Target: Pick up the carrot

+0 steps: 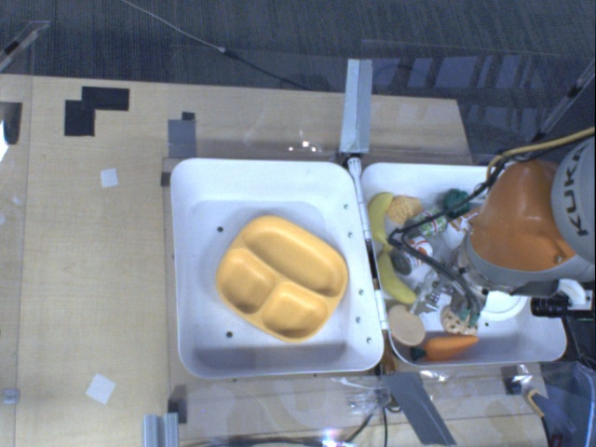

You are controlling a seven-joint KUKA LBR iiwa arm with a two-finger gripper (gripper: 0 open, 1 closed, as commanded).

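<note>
Near right bin's front edge lies the carrot (451, 346), beside a tan disc (406, 324). Gripper (453, 305) hovers just above; jaws' state can't tell. Descend centred on carrot, avoid disc.

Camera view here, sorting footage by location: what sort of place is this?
Probably a robotics lab bench, not a kitchen: two shallow white bins on a wooden bench, a grey and orange arm reaching in with loose cables, and toy-like food such as a carrot and a yellow divided plate.
</note>
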